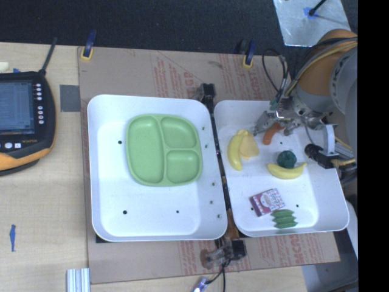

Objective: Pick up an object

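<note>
Nearest the camera, at the front edge of the right bin (328,224), lie a green ridged piece (284,218) and, touching it on the far side, a small red-and-white packet (266,201). Farther in, a yellow banana (287,171) curves along the middle of the bin with a dark green round object (287,159) sitting right against its upper side. Toward the bin's left wall rest two pale yellow pieces (241,148), pressed together, the longer one curved like a second banana.

Close to the far edge of the right bin sits a small orange piece (269,135), slim and tilted, like a carrot. The end effector (276,121) is down right over it, with metal fingers (264,123) reaching on either side; whether they are spread or pinching the orange piece cannot be told, as the parts are small and overlap. The grey arm with its orange band (322,69) comes in over the bin's far right corner and covers that corner and part of the right wall.

Open floor remains in the right bin's middle, between the yellow pieces and the packet, and along its front right corner.

The left bin (109,218) holds a light green divided plate (163,149) set toward its far half, with bare floor along the front and left edges.

On the worktop's left edge, a handheld screen unit (24,120) is cut off by the frame.
</note>
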`<state>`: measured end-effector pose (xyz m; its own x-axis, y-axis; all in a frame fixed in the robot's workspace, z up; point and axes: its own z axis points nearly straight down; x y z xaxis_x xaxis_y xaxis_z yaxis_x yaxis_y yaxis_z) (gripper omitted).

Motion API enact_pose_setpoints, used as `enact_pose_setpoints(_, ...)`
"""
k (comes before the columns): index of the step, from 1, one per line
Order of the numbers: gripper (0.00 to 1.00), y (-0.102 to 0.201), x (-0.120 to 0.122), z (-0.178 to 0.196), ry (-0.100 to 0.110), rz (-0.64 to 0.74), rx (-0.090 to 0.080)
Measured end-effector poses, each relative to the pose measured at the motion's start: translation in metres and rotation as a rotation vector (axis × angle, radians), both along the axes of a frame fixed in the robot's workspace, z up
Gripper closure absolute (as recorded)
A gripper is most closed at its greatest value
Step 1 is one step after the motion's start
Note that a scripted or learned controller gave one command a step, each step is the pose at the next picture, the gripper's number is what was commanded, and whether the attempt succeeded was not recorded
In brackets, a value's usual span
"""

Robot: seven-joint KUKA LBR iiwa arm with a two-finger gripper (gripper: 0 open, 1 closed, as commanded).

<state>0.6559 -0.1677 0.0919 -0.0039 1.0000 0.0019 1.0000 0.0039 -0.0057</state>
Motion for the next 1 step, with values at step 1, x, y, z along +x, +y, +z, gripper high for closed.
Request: enact_pose_setpoints(1, 0.0, 0.0176, -0.0001, 0.0, 0.002, 0.001, 0.0)
